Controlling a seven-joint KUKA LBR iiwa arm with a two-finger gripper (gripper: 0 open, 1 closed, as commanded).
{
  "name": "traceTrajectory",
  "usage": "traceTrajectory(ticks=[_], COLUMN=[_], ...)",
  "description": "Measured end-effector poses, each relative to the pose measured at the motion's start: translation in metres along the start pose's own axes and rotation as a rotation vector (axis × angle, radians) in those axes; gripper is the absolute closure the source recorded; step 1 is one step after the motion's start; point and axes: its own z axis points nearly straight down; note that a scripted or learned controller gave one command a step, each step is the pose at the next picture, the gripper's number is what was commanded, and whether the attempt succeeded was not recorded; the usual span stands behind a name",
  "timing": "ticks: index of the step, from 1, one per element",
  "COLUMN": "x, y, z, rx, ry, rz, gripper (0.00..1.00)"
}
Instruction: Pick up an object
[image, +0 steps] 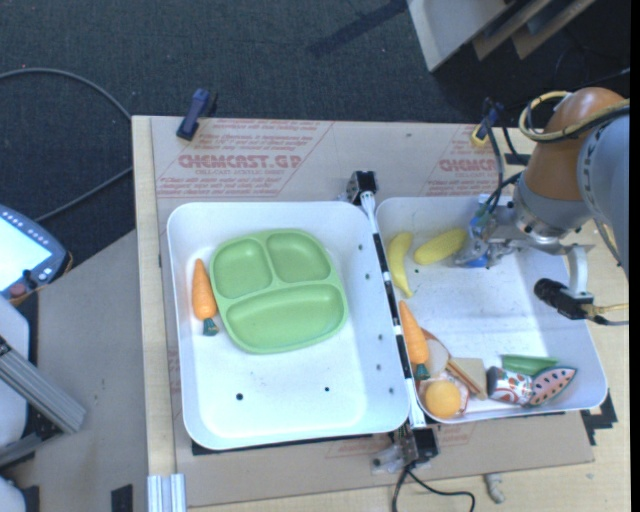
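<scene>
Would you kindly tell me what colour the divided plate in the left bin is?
The divided plate is light green, seen clearly in the camera view.

Below me, both white bins (285, 420) look like smooth plastic with a soft sheen. The green tray (278, 291) is matt plastic. The bananas (440, 246) and carrots (203, 289) beside it shine like moulded plastic. My bench (300, 160) reads as printed brown board, dull and flat.
</scene>
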Motion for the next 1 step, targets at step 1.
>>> traceTrajectory(ticks=[1], x=[0.0962], y=[0.0019], z=[-0.1006], rx=[-0.005], ry=[0.002], rz=[-0.003], gripper=[1.00])
